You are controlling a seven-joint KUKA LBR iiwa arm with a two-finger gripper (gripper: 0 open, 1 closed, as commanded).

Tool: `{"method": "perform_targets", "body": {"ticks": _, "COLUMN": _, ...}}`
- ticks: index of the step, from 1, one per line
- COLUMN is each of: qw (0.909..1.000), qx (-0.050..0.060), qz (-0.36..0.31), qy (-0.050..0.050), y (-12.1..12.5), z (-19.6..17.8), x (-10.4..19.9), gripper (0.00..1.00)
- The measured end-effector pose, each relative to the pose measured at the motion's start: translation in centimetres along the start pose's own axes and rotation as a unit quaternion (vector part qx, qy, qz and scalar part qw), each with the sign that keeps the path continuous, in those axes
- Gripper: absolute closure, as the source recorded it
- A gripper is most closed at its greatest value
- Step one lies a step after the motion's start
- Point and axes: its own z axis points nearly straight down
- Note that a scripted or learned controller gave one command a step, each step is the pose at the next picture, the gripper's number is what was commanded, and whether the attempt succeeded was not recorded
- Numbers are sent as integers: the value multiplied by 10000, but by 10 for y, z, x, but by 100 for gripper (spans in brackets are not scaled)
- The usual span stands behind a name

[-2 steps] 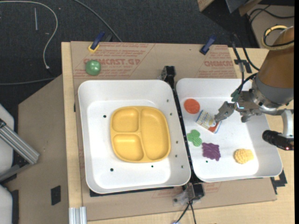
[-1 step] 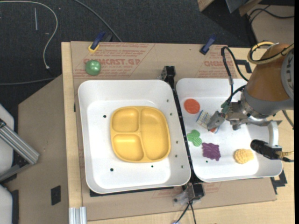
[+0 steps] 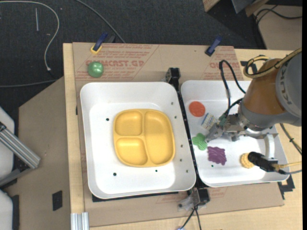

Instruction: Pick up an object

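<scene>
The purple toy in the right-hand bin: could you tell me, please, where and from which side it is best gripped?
Probably across the narrower middle of the purple toy, coming straight down from above. It lies flat on the floor of the right bin, lumpy in outline, with bare floor around it. The green toy lies close at its upper left, so close the jaws along the other axis.

faint "cast" print on cardboard sheet

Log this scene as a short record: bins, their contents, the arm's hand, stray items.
left bin: yellow divided plate
right bin: orange disc, green toy, purple toy, yellow round piece
hand: low over right bin, near green toy; grip state unclear
outside bins: green ball on cardboard, far left corner
</scene>
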Motion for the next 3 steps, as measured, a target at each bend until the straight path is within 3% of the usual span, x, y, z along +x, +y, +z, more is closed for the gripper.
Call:
{"method": "perform_targets", "body": {"ticks": 1, "qw": 10000, "qx": -37, "qz": 1, "qy": -5, "y": 2, "z": -14, "x": 0, "gripper": 100}}
{"method": "perform_targets", "body": {"ticks": 3, "qw": 10000, "qx": -69, "qz": -6, "qy": -22, "y": 12, "z": -109, "x": -4, "gripper": 100}}
